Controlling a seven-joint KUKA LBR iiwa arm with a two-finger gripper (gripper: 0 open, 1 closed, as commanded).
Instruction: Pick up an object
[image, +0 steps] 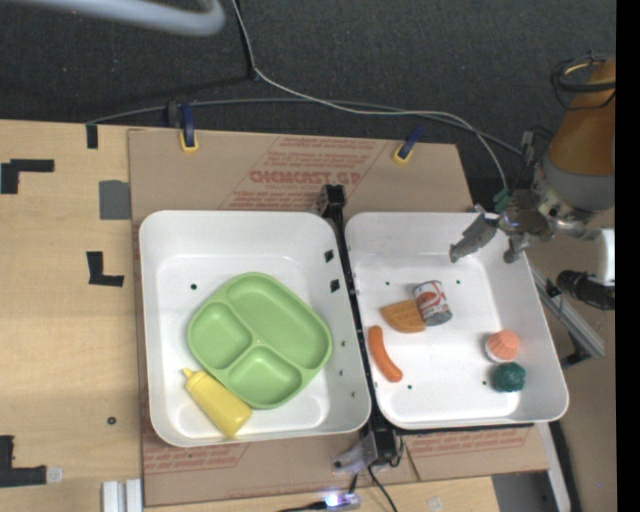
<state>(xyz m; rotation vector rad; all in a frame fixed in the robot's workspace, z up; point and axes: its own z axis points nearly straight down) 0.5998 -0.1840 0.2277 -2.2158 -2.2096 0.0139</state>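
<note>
A light green divided plastic plate (260, 340) and a yellow squeeze bottle (216, 402) are being shown; an orange sausage (386, 355) and a dark green ball (508, 377) are being displayed.

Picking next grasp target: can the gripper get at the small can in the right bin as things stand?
Probably yes. The gripper sits above the right bin's far right corner, with bare floor between it and the can. The can lies on its side touching the orange wedge, which could crowd one finger.
</note>
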